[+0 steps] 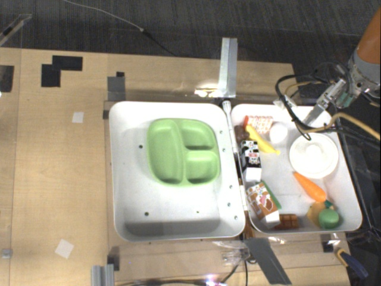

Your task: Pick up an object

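Light wooden surface (pixel 53 177) carries two shallow white bins side by side. Left bin (pixel 128 219) holds a green divided tray (pixel 181 151) near its centre. Right bin (pixel 351 204) holds the candidate objects: a white bowl (pixel 314 155) toward the far right corner, a carrot (pixel 309 186) just beside the bowl on its near side, a green ball (pixel 328 218) in the near right corner, a banana (pixel 262 142) and a white ball (pixel 278 132) near the far edge, and small printed boxes (pixel 262 198) along the left wall. Arm (pixel 369 55) enters from the right; the end effector (pixel 314 113) hangs above the far right corner of the right bin, beside the bowl. Its opening state cannot be determined.
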You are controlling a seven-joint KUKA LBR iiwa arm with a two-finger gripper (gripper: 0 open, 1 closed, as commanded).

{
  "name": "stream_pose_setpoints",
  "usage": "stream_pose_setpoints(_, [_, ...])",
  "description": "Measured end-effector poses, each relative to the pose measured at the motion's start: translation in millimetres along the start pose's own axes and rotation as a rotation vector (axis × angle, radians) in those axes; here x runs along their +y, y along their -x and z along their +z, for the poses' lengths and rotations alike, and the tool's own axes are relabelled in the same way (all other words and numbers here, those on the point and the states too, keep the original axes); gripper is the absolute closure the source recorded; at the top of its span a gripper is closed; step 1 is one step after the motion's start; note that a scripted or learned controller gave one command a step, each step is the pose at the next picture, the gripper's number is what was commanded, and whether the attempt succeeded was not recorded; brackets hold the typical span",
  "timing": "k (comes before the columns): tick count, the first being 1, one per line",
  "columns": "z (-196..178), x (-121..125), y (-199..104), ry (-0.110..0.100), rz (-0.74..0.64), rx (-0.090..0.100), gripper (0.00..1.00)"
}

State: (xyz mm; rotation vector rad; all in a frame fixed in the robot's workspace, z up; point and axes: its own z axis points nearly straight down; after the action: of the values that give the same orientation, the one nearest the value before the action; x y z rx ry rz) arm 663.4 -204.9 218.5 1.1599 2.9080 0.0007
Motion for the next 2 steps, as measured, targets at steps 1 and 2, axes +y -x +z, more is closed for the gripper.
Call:
stream_pose_setpoints(1, [75.8, -51.0, -52.6, -0.005, 0.031, 0.009, 0.00])
stream_pose_setpoints(2, [107.8, -74.8, -87.9, 0.007, 0.076, -0.009, 0.00])
